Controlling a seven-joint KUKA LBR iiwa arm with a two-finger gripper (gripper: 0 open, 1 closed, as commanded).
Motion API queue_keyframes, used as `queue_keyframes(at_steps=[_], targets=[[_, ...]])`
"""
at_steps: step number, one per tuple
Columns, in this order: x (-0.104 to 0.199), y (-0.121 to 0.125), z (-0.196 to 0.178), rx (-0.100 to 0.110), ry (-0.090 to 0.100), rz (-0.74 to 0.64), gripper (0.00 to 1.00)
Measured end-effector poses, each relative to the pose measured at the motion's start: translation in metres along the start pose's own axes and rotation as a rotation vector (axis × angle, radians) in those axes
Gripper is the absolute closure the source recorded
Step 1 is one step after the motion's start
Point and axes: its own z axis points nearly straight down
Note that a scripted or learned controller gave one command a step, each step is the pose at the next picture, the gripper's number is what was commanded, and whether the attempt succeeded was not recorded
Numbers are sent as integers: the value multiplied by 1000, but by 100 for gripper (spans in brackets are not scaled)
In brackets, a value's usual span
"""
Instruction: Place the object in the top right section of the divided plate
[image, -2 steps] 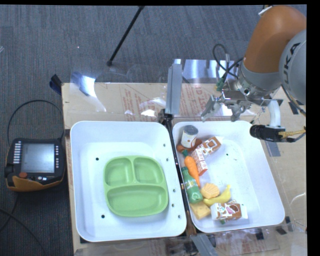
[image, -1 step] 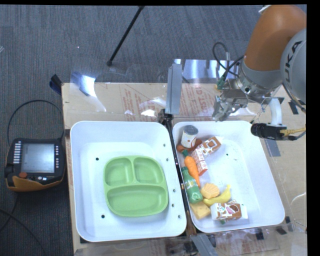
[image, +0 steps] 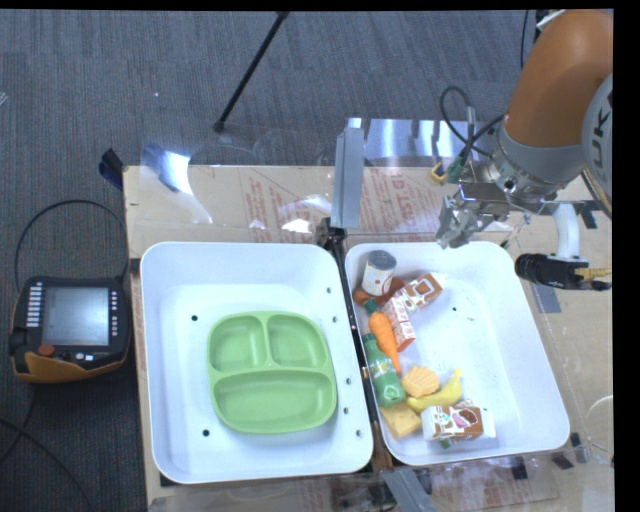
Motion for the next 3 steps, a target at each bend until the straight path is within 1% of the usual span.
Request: queue_keyframes(at_steps=[1,2,3], targets=[[45,-33,108,3,0,-92,100],[91,-83,111,2,0,-122,100],[99,-112,125,4,0,0,100]])
